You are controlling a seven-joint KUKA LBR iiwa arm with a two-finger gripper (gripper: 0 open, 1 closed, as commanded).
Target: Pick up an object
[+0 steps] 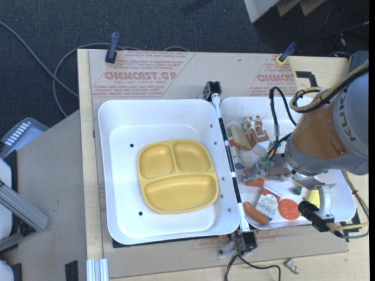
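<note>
While the grey arm with its orange band (319,136) reaches over the right white bin (345,206), I cannot tell the gripper's (270,167) state; small cluttered objects (258,157) lie beneath, a yellow divided plastic tray (177,175) left.

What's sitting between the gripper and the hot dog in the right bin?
Nothing tall blocks it. The gripper sits low among the clutter in the right bin; the hot dog lies nearer the front edge, with a small white packet beside it, along the way.
</note>
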